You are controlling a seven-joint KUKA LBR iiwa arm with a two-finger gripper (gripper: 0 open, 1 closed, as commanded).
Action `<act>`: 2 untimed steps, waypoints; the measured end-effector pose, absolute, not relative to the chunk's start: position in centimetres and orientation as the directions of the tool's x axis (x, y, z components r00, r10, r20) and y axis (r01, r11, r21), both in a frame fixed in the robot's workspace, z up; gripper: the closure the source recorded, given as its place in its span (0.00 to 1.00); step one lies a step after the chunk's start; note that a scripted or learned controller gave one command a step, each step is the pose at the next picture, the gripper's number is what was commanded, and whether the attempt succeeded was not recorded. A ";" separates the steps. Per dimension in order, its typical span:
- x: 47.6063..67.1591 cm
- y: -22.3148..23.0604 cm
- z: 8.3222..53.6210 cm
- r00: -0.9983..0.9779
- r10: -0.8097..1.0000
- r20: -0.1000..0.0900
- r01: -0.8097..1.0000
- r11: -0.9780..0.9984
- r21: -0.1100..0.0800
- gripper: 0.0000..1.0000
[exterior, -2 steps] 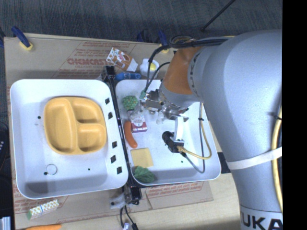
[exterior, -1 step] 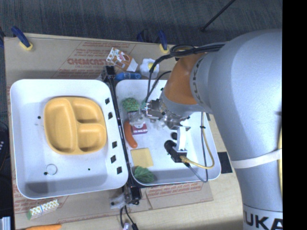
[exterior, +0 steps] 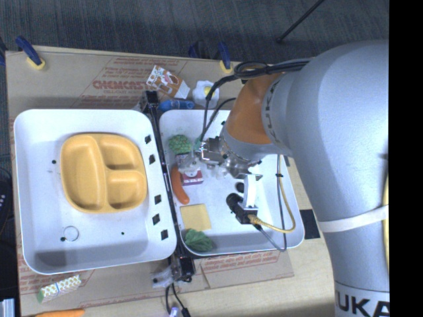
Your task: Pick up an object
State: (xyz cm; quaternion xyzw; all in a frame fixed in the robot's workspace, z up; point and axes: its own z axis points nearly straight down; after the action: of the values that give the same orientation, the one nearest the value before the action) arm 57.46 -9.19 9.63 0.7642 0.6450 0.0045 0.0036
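My gripper hangs low over the left half of the right bin, with the arm reaching in from the right. Just left of it lies a green broccoli piece. Directly below it sits a small red and white item, close to or touching the gripper. An orange-red sausage lies along the bin's left wall. Nearer the front are a yellow cheese slice and a green leafy piece.
The left bin holds a yellow divided plate. Behind the bins on the cardboard lie a small printed packet, a blue item and a white and yellow item. A wrapped bar lies at the front left.
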 end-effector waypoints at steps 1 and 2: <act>57.4 -9.2 9.6 0.168 0.986 0.002 0.986 -0.168 0.011 0.00; 57.4 -9.2 9.6 0.168 0.986 0.002 0.986 -0.168 0.011 0.00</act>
State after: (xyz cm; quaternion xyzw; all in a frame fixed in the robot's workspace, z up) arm 57.44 -9.19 9.61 0.7642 0.6450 0.0043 0.0035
